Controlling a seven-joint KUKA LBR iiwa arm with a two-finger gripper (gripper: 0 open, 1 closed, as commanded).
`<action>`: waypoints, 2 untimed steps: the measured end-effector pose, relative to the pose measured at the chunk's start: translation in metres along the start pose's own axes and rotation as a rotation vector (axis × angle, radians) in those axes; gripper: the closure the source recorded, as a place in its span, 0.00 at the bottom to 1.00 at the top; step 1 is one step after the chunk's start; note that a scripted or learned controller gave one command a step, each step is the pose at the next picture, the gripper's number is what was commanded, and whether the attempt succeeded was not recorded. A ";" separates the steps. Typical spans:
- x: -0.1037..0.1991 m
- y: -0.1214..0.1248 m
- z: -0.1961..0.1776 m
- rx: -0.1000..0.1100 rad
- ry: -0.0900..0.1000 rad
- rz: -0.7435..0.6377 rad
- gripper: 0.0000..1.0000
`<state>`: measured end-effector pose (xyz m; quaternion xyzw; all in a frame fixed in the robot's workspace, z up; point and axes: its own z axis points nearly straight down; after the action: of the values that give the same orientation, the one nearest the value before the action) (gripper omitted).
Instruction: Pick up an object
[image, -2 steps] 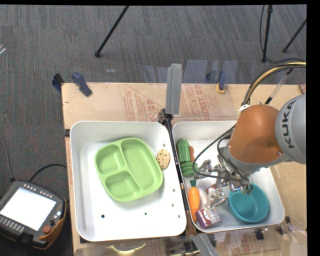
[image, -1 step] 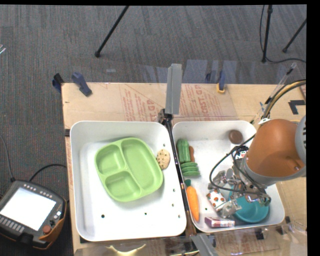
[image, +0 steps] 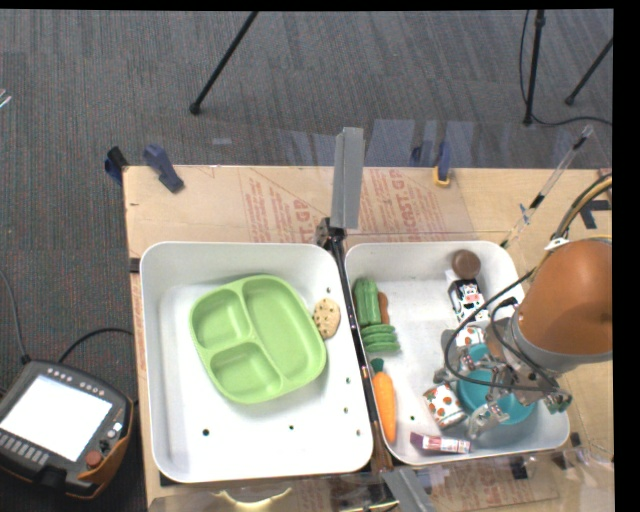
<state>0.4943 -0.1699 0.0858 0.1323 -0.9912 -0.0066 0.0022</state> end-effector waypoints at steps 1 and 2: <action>-0.004 0.062 0.000 0.009 -0.001 -0.003 0.00; -0.008 -0.009 0.000 -0.005 -0.001 -0.199 0.00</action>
<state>0.5041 -0.1765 0.0853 0.2303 -0.9731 -0.0094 0.0012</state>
